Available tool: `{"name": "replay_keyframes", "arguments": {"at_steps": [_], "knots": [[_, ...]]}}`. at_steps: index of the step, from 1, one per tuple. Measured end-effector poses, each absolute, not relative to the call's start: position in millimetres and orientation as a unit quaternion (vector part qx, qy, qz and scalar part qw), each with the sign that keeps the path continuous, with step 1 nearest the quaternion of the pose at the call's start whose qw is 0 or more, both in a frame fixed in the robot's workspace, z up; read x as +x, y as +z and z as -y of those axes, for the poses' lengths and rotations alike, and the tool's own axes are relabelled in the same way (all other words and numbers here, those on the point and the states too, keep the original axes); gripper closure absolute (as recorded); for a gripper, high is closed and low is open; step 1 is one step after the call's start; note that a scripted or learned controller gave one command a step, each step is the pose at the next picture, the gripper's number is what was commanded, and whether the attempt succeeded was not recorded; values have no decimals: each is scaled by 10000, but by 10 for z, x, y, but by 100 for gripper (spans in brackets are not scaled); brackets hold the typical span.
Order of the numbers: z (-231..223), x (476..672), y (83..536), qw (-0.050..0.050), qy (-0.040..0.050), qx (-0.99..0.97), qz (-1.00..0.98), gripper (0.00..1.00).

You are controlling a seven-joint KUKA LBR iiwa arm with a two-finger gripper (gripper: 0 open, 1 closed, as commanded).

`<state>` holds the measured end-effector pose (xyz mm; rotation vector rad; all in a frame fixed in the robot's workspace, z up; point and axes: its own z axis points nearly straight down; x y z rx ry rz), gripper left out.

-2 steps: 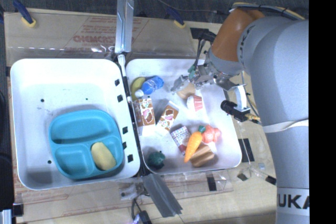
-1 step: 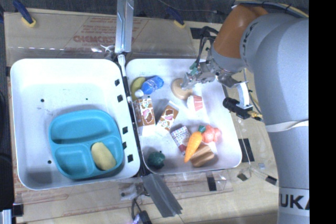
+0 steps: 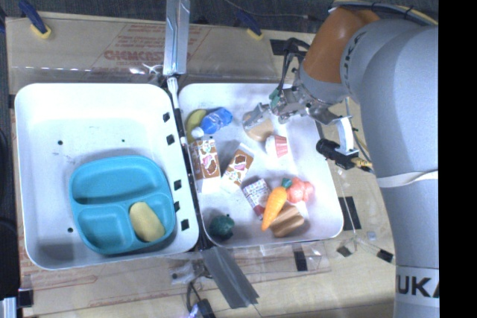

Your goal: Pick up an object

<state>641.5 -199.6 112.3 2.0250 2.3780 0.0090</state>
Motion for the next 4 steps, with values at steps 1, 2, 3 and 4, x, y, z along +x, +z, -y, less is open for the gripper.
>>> {"name": "replay_keyframes", "arguments": {"at_steps": [1, 2, 3, 4], "knots": [[2079, 6580, 923, 5, -1, 6269, -7791, 0], [2063, 6601, 1045, 27, 6, 6239, -7815, 100], [2124, 6138, 2211, 56, 21, 6814, -7319, 100], [1279, 5847, 2046, -33, -15, 8119, -5838, 100]]}}
